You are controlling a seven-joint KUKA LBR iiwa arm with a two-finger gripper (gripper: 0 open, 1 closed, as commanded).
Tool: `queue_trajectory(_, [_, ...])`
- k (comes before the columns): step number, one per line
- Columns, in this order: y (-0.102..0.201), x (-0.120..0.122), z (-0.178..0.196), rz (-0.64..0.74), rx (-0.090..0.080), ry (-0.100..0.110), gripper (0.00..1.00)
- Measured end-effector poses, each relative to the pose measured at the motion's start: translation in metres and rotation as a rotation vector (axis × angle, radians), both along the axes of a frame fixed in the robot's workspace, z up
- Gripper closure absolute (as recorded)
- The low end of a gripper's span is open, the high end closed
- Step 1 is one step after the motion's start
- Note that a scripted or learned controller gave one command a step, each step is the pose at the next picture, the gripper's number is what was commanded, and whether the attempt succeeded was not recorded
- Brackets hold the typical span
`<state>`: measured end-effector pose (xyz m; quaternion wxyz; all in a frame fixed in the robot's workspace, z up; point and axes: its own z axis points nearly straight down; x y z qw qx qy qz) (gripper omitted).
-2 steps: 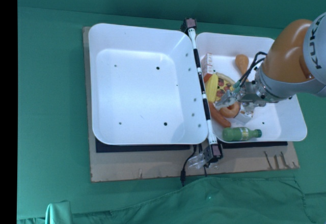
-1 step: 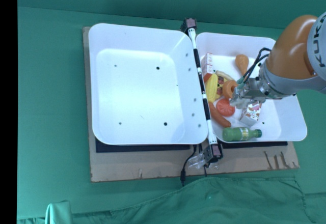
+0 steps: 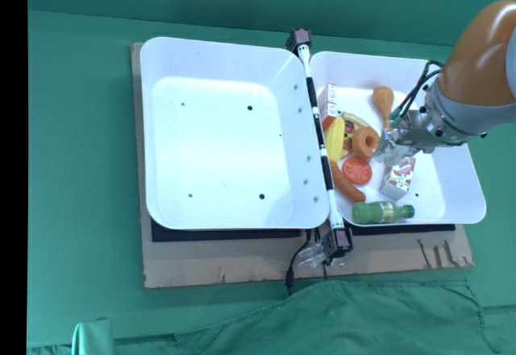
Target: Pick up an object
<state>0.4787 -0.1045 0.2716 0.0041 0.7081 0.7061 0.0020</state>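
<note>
Over the right bin (image 3: 459, 184), the hand (image 3: 395, 146) is lowered beside a small carton (image 3: 399, 176) and a doughnut (image 3: 366, 141); its grip state cannot be told.

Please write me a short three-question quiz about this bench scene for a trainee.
1. True or false: the gripper is over the right white bin.
2. Which lies nearest that bin's front edge? A) green plastic bottle B) orange ring-shaped donut C) brown toy drumstick
3. Fill in: the red round tomato slice lies in the ___ bin.

Key: 1 true; 2 A; 3 right.
</note>
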Motion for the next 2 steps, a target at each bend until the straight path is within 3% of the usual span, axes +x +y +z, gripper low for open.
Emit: queue_trajectory(2, [0.004,0.008,0.094,0.001,0.001,-0.002,1.00])
